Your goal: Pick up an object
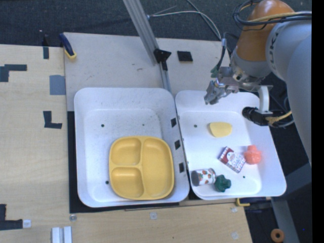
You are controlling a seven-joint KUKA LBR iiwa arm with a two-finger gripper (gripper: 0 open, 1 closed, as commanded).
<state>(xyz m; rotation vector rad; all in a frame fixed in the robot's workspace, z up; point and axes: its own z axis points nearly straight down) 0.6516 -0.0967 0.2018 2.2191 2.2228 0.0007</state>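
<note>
In the right bin (190, 135) lie a pale yellow lump (220, 129), a red and white packet (232, 159), an orange-pink ball (252, 155), a small jar with a red label (203, 176) on its side, and a dark green piece (222, 184) touching the jar. My gripper (212, 96) hangs above the bin's far left part, well back from the yellow lump. Nothing shows between its fingers.
The left bin (91, 115) holds a yellow divided plate (141, 167) toward its near side. A slanted metal post (143, 27) stands behind the bins. The arm's grey body (293, 49) fills the far right.
</note>
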